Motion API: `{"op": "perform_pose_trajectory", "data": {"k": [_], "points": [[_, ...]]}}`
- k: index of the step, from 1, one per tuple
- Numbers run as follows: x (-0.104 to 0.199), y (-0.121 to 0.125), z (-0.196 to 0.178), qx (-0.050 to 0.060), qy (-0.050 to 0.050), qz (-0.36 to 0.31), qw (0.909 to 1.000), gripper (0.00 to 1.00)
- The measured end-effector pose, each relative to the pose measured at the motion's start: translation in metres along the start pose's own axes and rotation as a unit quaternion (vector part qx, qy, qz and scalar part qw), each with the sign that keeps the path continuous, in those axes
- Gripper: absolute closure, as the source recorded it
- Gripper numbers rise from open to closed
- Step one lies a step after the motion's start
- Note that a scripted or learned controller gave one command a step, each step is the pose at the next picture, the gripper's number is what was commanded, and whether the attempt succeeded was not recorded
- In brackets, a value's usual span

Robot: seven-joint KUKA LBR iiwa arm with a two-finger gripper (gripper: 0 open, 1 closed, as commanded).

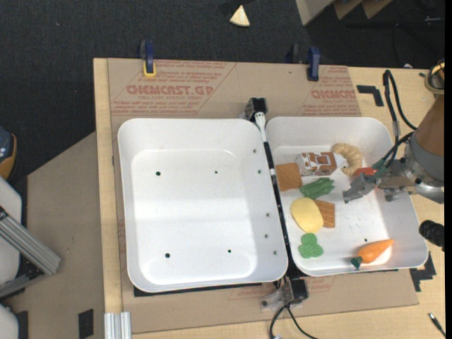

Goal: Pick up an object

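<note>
Gripper hangs over the right bin, reaching in from the right edge with the grey arm behind it. Fingers are dark and point left toward the cluster of objects; whether they are apart or together cannot be told at this resolution, and nothing is visibly between them. A small red piece shows just above the gripper, nature unclear. Right bin contents: a brown block near the bin's left wall; a brown-and-white packet just right of it; a tan curved piece further right, close to the gripper; a green leafy item below the packet; a yellow oval item below that, touching an orange-brown block on its right; a small green item near the bin's front; a toy carrot at the front right, well apart from the rest. Left bin sits beside the right one, rims touching along the centre. Both bins rest on a brown board held at its far edge by two blue clamps.
</note>
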State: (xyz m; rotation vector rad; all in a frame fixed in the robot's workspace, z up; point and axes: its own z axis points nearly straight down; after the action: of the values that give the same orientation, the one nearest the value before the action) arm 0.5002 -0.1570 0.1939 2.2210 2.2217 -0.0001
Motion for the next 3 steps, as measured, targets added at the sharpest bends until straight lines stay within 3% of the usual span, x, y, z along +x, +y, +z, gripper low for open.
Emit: {"op": "perform_pose_trajectory", "data": {"k": [1,2,3], "points": [[0.034,0.047,0.113,0.001,0.003,-0.001,1.0000,0.00],[0.058,0.135,0.109,0.001,0.000,-0.002,1.0000,0.00],[0.056,0.134,0.098,0.000,0.000,-0.001,1.0000,1.00]]}}
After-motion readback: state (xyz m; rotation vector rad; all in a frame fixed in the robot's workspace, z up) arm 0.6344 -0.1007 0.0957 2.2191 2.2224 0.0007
